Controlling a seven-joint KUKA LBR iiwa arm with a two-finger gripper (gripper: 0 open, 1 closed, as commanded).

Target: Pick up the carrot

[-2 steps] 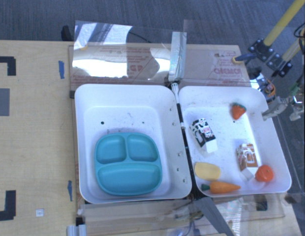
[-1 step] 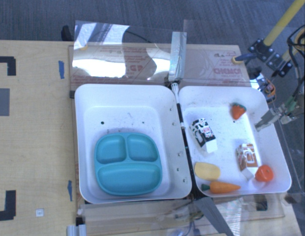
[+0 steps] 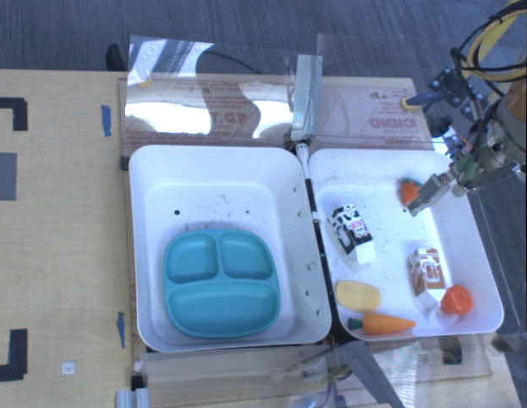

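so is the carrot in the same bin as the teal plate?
No. The carrot lies at the right bin's front edge; the teal plate is in the left bin.

A pale wooden bench with black corner marks and blue tape strips is lying under the camera. Dark grey carpeted floor is showing beyond its far edge. A clear plastic sheet is catching bright glare from overhead light.
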